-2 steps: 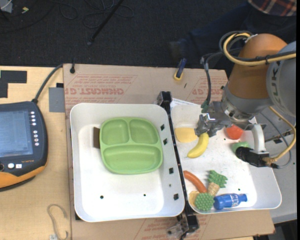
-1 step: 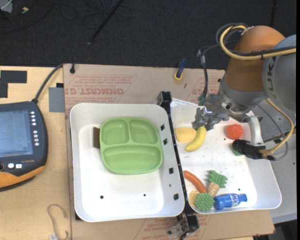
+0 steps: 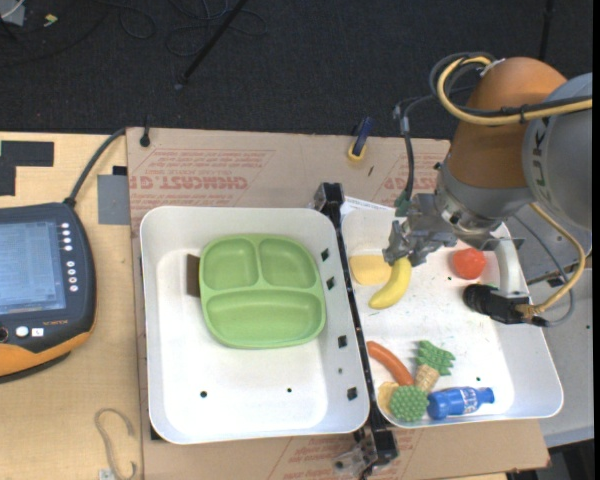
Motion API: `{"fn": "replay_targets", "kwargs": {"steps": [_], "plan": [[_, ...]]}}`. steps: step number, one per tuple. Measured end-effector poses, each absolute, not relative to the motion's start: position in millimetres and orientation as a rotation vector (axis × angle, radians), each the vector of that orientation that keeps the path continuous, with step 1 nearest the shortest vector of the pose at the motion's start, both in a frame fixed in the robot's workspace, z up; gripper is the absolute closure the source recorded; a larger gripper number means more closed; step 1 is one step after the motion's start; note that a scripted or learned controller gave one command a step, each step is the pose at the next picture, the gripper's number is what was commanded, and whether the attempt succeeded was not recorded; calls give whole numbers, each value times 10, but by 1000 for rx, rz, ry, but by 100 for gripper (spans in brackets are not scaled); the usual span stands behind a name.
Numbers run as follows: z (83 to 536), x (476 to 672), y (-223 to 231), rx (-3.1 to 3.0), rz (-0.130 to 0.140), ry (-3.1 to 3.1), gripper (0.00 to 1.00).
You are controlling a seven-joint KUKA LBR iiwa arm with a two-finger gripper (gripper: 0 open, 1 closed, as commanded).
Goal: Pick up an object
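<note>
The bench [image 3: 40, 388] has a light brown top. A sheet of printed cardboard [image 3: 250, 173] lies flat on it, and two shallow white bins rest side by side on that sheet: the left bin [image 3: 170, 388] and the right bin [image 3: 540, 378], their inner walls touching. At the left edge of the bench lies a control tablet [image 3: 25, 278] with an orange rim, its cable running toward the cardboard's far corner.

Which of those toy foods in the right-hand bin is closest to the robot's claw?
The yellow banana. Its upper end sits right under the gripper; the red tomato and orange carrot lie farther off.
</note>
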State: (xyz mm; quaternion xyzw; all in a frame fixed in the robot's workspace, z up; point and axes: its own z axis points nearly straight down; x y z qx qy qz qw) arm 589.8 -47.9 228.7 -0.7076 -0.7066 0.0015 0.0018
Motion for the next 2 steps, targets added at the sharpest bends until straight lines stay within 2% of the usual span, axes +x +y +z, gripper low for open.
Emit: {"fn": "replay_targets", "kwargs": {"steps": [2], "plan": [[2174, 5890, -583, -2220, 4, -2220, 100]]}}
